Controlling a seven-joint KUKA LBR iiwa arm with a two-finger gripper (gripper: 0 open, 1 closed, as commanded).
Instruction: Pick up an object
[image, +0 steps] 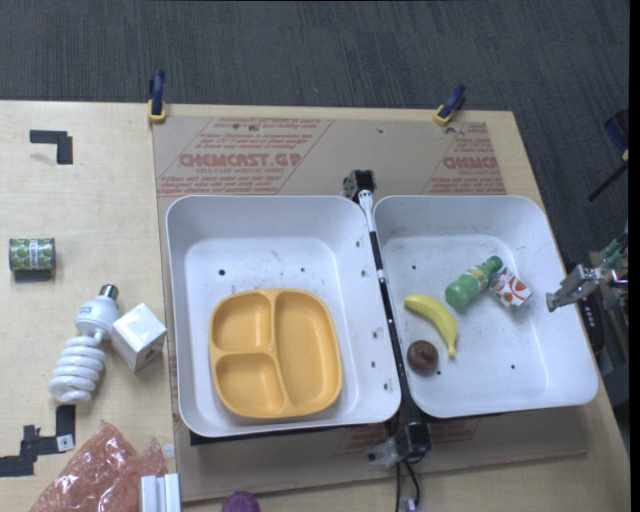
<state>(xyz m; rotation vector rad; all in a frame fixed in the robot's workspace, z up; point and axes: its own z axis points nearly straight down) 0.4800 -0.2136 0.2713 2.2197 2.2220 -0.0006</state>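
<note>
Most of the arm is cut off at the right edge, and what shows of the pincer (572, 290) is a small grey metal piece reaching in over the right rim of the right bin (560, 385); it is too small and blurred to tell whether it is spread or closed, and nothing can be seen held in it. It lies close to the small white and orange carton (511, 290), but whether they touch cannot be made out. That carton sits at the right end of a green bottle (472, 283), which lies tilted on the bin floor, its pale cap toward the carton. Just left and below lies a yellow banana (434, 318), and a small brown round thing (423, 356) rests just beside the banana's lower end; what it is cannot be told. The left bin (190, 300) holds a yellow divided plate (275, 352) with three compartments. On the desk (80, 210) to the left lie a white spiral light bulb (84, 350), a small white box (139, 336) touching it, and a green can (31, 256) farther up. At the bottom edge a pink mesh bag (100, 470) is cut off.
</note>
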